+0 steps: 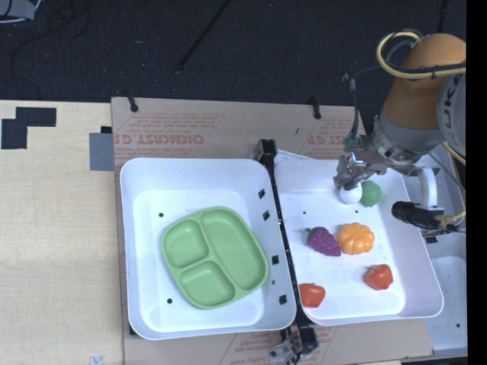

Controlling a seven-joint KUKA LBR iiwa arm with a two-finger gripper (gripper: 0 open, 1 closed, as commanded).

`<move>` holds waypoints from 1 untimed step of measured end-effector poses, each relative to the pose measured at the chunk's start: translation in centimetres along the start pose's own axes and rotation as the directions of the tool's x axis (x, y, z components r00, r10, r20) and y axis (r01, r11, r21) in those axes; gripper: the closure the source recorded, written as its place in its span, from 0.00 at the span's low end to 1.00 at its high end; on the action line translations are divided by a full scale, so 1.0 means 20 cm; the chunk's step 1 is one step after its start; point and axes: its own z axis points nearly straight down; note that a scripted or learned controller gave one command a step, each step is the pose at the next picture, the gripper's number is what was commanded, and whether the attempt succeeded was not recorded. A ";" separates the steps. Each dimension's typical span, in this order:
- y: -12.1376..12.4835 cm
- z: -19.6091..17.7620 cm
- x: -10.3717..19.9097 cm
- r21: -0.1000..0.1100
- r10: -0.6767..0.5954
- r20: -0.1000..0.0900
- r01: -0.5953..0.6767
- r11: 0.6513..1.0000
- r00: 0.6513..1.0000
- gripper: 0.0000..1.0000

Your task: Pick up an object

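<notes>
While the arm reaches into the right bin (415,299), its jaws (351,179) sit low at the far end, directly over a white object (350,195) beside a green one (371,194); whether they grip it cannot be told.

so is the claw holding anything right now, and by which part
Cannot be told: the claw sits down over a white object beside the green one, hiding any grip.
</notes>
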 end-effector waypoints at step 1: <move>-0.12 -0.04 0.23 0.006 -0.005 -0.003 0.005 1.000 1.000 1.00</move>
